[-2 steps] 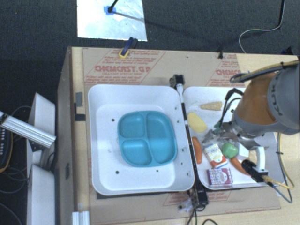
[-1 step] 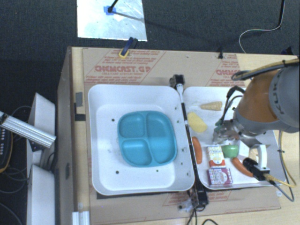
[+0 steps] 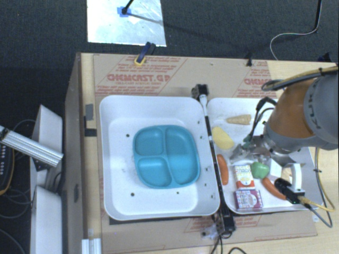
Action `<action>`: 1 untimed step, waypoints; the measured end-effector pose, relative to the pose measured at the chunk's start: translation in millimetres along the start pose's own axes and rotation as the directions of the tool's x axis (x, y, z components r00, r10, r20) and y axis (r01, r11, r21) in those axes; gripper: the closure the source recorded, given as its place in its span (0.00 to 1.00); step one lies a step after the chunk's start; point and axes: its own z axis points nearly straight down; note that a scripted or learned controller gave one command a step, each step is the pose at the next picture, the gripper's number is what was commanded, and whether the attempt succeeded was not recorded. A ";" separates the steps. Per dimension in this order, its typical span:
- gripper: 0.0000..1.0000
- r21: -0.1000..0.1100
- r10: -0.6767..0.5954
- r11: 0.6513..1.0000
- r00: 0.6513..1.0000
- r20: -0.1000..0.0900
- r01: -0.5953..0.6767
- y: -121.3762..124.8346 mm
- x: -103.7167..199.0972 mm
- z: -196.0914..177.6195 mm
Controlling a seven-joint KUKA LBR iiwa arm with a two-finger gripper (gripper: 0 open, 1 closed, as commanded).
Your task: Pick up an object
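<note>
The desk (image 3: 175, 73) is carrying two white bins side by side. The left bin (image 3: 122, 115) is holding a blue divided plate (image 3: 165, 156). The arm (image 3: 307, 112) is reaching in over the right bin (image 3: 233, 107), and its jaws (image 3: 253, 151) are hanging low among the objects; whether they are wide or narrow cannot be told. The likeliest target, a green object (image 3: 260, 169), is lying just beside and below the jaws, touching a small red-and-white carton (image 3: 242, 175). A good pick probably calls for centring over the green object and descending straight, so the carton is not being nudged. Crowding it are a purple packet (image 3: 248, 199), an orange carrot (image 3: 272, 188), a red sausage (image 3: 223, 169), a yellow lemon-like piece (image 3: 222, 138) and a pale piece (image 3: 238, 120).
</note>
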 end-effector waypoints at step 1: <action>0.00 0.001 0.002 1.000 1.000 0.001 -0.002 25.6 -29.2 -11.2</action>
